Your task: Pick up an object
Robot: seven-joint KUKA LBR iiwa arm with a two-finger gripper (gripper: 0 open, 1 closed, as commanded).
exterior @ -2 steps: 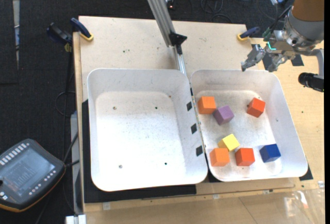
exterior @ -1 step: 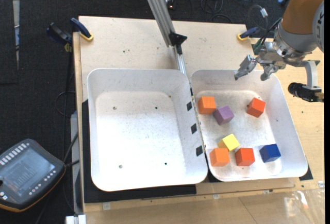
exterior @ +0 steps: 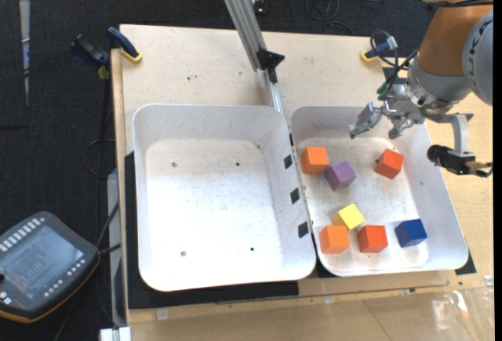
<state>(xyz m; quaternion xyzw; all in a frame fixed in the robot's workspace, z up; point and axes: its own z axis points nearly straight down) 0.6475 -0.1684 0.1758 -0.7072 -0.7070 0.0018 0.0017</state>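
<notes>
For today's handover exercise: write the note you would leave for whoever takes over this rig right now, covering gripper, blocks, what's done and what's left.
Gripper: jaws open, holding nothing, above the far end of the right bin.
Blocks, all in the right bin: orange, purple, red-orange, yellow, orange, red-orange, blue.
Done: nothing picked yet.
Left: descend, grasp one block, lift. The red-orange one by the gripper looks nearest.

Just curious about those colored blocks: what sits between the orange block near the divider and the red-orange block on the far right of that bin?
The camera view shows the purple block between the orange block and the red-orange block, slightly nearer the camera than both.
</notes>
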